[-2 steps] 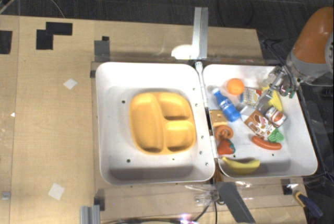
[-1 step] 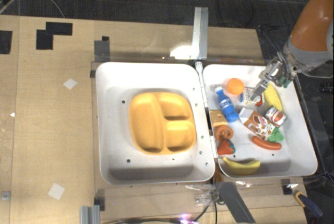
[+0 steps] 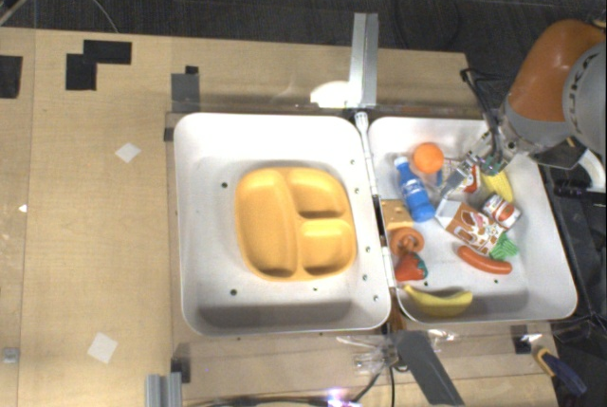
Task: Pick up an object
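My fingers [image 3: 477, 170] are down in the upper part of the right bin [image 3: 560, 286], among the toys there — whether they are spread or pressed together I cannot tell from this slanted look, since the wrist and the clutter blur into one another.

From the one camera above the worktop [image 3: 85, 234], the task looks barely begun. Nothing is lifted, as far as I can see; every object lies on the bin floor. Nearest my tips are a yellow piece [image 3: 497, 182] just beside them, an orange ball [image 3: 429, 156] to one side and a blue bottle [image 3: 413, 192] lying slantwise below that. Further down sit a printed carton [image 3: 472, 228], a red sausage [image 3: 485, 260], a small green piece [image 3: 505, 249], a strawberry-like toy [image 3: 410, 268] and a banana [image 3: 438, 300] along the near wall. Closing on one thing and raising it clear are all still to do, I judge.

As for room: the things here are crowded, some touching, so my tips have little free floor around them. The far wall and the right wall are close to my wrist. The ridge between the bins lies well to the other side, past the bottle. The left bin [image 3: 199, 206] holds a yellow divided tray [image 3: 294, 220] with bare white floor around it — far more open.
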You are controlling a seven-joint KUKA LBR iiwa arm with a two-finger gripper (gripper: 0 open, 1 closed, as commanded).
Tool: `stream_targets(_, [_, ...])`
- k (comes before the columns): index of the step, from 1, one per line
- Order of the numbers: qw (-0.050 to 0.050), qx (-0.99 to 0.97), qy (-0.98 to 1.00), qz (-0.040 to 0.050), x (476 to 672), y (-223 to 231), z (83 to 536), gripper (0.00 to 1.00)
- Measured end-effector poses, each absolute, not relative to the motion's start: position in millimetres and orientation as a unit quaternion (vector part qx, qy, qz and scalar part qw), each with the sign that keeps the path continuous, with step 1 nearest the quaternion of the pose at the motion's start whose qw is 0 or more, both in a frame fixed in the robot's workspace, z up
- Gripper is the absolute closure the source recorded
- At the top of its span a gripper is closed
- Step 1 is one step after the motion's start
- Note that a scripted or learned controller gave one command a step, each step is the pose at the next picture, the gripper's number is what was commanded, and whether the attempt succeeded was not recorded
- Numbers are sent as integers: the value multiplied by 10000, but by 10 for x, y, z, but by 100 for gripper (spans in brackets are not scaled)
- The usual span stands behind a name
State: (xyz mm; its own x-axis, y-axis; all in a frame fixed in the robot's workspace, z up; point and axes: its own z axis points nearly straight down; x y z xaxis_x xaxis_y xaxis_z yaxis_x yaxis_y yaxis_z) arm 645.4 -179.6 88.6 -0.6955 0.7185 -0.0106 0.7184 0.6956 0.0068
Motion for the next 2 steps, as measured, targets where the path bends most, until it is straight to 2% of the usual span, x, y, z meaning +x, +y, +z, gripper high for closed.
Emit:
stream_targets(1, [53, 3334, 9428, 5, 5877, -1931, 885, 0])
stream_targets(2, [40, 4562, 8899, 27, 6467, -1327, 873, 0])
